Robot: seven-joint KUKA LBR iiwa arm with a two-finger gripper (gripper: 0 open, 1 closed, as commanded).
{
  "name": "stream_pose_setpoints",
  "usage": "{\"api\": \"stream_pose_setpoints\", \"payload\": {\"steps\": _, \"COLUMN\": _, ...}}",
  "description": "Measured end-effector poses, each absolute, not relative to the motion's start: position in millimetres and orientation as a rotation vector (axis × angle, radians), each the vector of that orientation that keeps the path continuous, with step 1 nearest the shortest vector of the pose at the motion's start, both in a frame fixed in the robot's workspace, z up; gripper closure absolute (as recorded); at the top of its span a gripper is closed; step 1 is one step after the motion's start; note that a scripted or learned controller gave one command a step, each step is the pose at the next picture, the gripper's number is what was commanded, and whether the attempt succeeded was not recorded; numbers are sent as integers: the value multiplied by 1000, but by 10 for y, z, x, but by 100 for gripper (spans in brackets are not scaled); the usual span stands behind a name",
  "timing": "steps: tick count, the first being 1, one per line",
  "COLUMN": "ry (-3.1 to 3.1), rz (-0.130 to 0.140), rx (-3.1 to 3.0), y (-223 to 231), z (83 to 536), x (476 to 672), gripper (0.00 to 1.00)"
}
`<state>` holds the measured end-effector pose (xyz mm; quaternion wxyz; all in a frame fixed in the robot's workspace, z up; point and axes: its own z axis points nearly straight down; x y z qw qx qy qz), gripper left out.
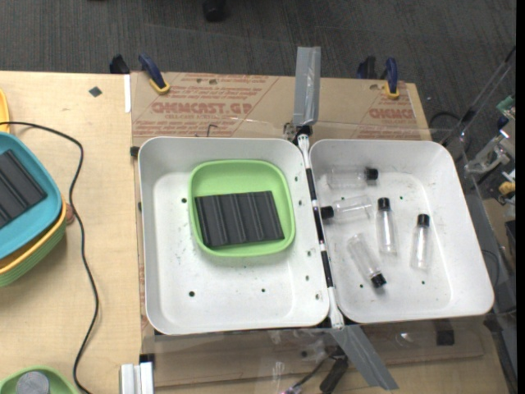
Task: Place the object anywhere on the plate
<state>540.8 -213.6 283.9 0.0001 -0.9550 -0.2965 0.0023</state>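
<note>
On the near part of the wooden bench point(57, 327) a black cable point(84, 253) runs past the left bin point(238, 302). In the right bin point(418, 298) lie five clear vials with black caps, none on the plate. The nearest vial point(365, 261) lies at a slant, cap toward the front. Behind it two vials point(421, 243) point(384, 226) lie nearly side by side, caps pointing away. Farther back, one vial point(346, 210) lies crosswise, its cap close to the divider between the bins, and the last vial point(349, 176) lies near the back wall. The green plate point(281, 179) sits in the far half of the left bin, bearing a dark ribbed mat point(240, 218). Whether the gripper is wide or narrow cannot be told, nor how the vials lie relative to it. Behind the bins is a cardboard sheet point(213, 101) with two clamps point(153, 72) point(390, 77).
</note>
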Motion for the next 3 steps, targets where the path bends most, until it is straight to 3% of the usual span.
{"api": "stream_pose_setpoints", "payload": {"steps": 1, "ry": -489, "rz": 10, "rx": -3103, "y": -2130, "z": 2912, "x": 5277, "gripper": 0}}
{"api": "stream_pose_setpoints", "payload": {"steps": 3, "ry": -313, "rz": 10, "rx": -3125, "y": -2218, "z": 2705, "x": 4992, "gripper": 0}}
